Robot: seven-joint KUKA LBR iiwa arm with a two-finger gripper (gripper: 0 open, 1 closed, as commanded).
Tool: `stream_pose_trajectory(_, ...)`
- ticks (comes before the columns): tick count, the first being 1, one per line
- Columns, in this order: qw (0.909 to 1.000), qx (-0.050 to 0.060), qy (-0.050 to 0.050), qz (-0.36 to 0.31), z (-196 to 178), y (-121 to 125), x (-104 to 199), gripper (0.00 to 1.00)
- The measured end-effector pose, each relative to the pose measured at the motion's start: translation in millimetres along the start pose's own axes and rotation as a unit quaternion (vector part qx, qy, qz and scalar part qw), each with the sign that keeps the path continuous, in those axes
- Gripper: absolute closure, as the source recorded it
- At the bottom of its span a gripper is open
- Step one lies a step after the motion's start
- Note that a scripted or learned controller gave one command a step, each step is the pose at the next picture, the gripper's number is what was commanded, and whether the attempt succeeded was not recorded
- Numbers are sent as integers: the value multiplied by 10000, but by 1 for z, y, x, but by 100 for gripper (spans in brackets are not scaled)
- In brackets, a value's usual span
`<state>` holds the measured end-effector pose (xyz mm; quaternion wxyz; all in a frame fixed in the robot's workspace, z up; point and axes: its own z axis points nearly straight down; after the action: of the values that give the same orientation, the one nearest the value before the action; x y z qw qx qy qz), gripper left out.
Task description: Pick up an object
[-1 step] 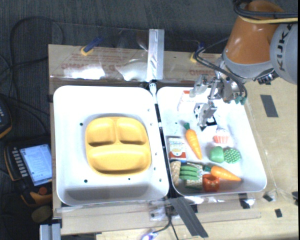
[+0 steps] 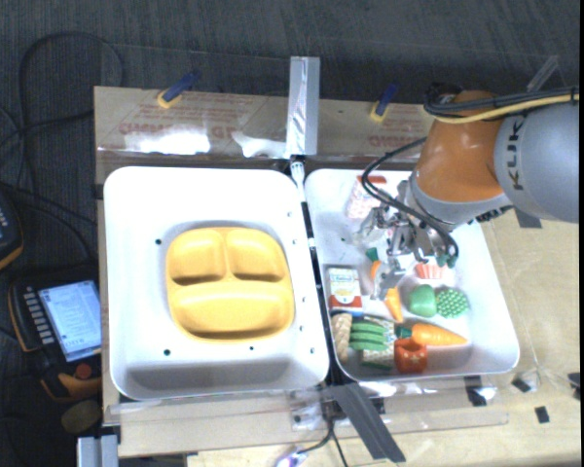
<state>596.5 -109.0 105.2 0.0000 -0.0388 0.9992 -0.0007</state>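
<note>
Gripper (image 2: 401,244) of mine hangs low in the right bin (image 2: 492,290), above the toy food; its grip state I cannot tell. Nothing looks lifted yet.

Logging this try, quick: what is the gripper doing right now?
Gripper: low in the right bin above the toy food; open, shut or holding cannot be told.

arm (image 2: 545,159): grey | orange wrist band | black cables | metal tool (image 2: 401,246)
</note>
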Motion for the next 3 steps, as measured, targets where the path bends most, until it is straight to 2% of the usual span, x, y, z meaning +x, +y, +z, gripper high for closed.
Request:
stream_pose_trajectory(1, 9976, 0, -95, 687, 14, 5, 42, 0)
stream_pose_trajectory(2, 9964, 11, -107, 839, 14, 19, 58, 0)
stream_pose_trajectory(3, 9925, -5, -110, 1221, 14, 13, 90, 0)
